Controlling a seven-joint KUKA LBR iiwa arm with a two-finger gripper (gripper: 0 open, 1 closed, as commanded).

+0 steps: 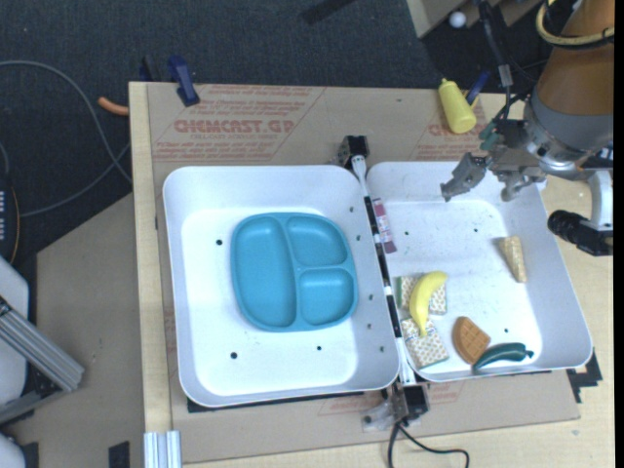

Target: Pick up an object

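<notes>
Nearest, at six o'clock in the right bin (561,305), lie a banana (425,296), a cracker (470,338) and a teal-handled tool (503,355). I judge the banana light, stiff, slippery (best pinched mid-curve). Farther, at twelve, the gripper (486,181) hangs spread apart, holding nothing; what's under the banana is hard to make out.

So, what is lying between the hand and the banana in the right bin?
In the camera view, nothing: between the hand and the banana there is bare white floor of the right bin with a few small dark specks.
</notes>
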